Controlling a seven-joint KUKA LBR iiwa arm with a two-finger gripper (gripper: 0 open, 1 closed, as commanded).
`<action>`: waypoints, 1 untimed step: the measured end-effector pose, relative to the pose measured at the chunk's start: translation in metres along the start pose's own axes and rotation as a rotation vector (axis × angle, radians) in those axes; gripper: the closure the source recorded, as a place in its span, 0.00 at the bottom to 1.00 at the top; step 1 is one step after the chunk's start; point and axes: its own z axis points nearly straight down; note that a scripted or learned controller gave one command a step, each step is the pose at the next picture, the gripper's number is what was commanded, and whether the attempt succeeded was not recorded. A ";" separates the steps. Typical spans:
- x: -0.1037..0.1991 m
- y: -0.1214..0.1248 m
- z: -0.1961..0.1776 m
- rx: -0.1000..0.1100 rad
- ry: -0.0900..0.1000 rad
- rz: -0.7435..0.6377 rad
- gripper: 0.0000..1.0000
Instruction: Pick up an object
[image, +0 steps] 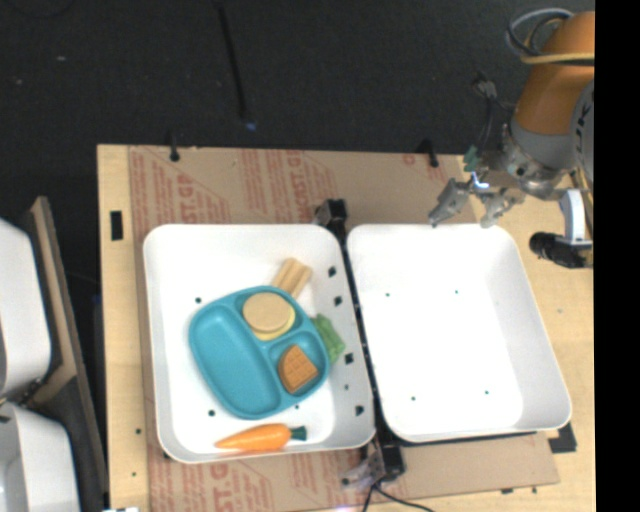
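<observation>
The left bin (170, 270) holds a blue divided tray (235, 365) with a round tan cookie (269, 313) and a brown waffle-like piece (298, 369) lying on it. A tan wooden block (292, 275) leans at the tray's far edge, and a green piece (330, 338) sticks out at its right side. An orange carrot (258, 437) lies along the bin's near wall. My gripper (468, 208) hovers above the far rim of the right bin (540, 330), its two fingers spread apart with nothing between them.
The bins sit on a cardboard sheet (230, 185) over the bench. Black clips (331, 212) mark the seam between the bins. White equipment (20, 300) stands at the far left, past a wooden board (62, 310).
</observation>
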 end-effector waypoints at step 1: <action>-0.028 0.013 0.064 0.006 0.001 0.002 0.00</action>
